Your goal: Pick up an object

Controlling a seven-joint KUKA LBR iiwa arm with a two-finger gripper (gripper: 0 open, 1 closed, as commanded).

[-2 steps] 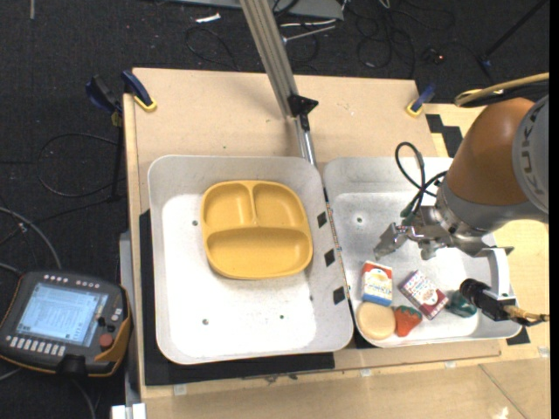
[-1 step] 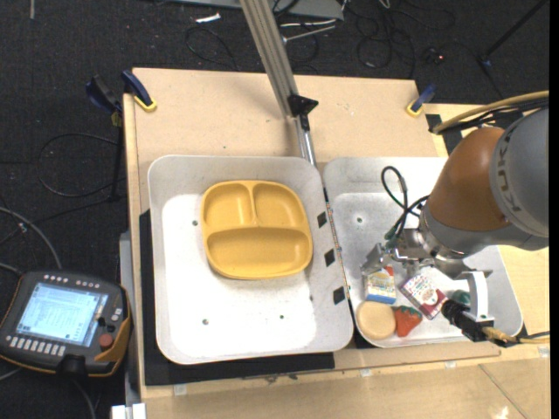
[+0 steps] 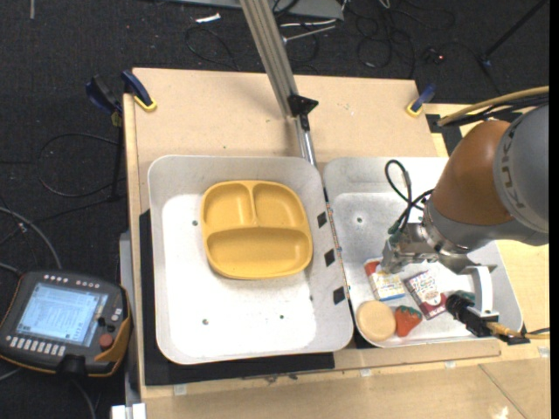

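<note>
The right bin (image 3: 367, 203) holds several small things near its front edge. A red and white box (image 3: 387, 285) lies just under my gripper (image 3: 395, 257), which hangs low over the bin and looks close to the box's top. Right of the box lies a maroon and white packet (image 3: 426, 291). A round tan disc (image 3: 377, 320) and a red strawberry (image 3: 408, 320) sit side by side at the bin's front rim. The grey and orange arm (image 3: 476, 186) covers the bin's right part.
A yellow divided plate (image 3: 257, 229) lies in the left bin (image 3: 236, 321), towards its back. A slanted metal pole (image 3: 275, 55) rises behind the bins. A teach pendant (image 3: 61, 317) rests on the floor at the left.
</note>
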